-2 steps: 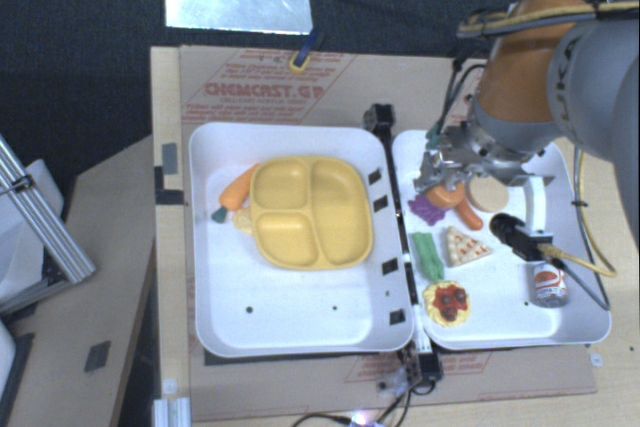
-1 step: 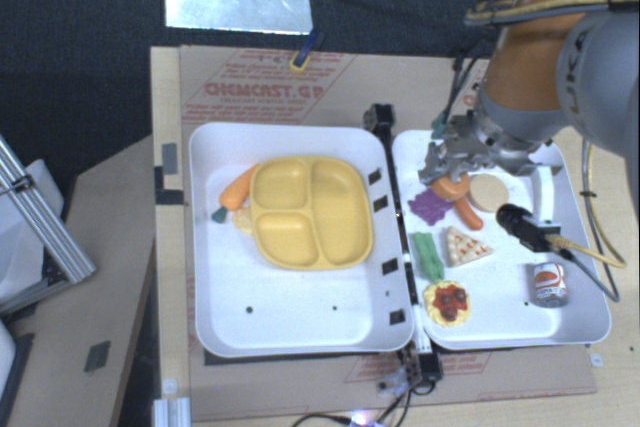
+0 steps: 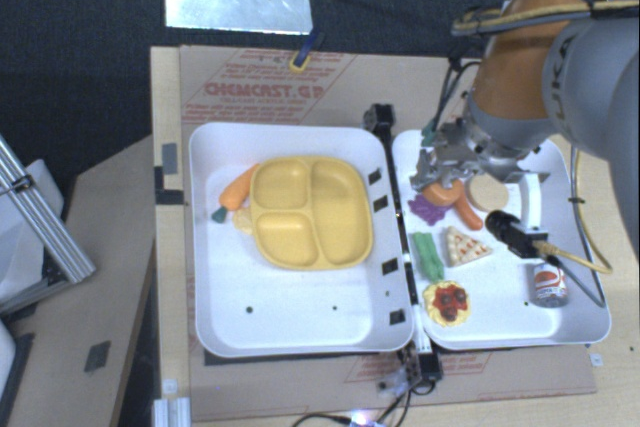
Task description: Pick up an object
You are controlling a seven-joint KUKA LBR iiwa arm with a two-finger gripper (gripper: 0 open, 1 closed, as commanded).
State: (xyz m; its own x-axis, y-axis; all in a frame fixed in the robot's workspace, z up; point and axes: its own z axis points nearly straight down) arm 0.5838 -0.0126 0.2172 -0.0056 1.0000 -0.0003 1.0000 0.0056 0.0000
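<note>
My gripper (image 3: 440,177) is low over the upper left part of the right bin (image 3: 500,330). Directly beneath it lies a small orange thing (image 3: 446,188), touching or nearly touching the gripper. A purple bunch (image 3: 430,209) rests just below that, and an orange sausage (image 3: 468,213) sits to its right. The gripper body hides how the orange thing meets the gripper.
The right bin also holds a green strip (image 3: 428,255), a pizza slice (image 3: 465,246), a round pizza (image 3: 447,302), a small can (image 3: 549,286) and a beige disc (image 3: 490,192). A yellow divided plate (image 3: 305,212) and a carrot (image 3: 237,187) lie in the left bin (image 3: 290,325).
</note>
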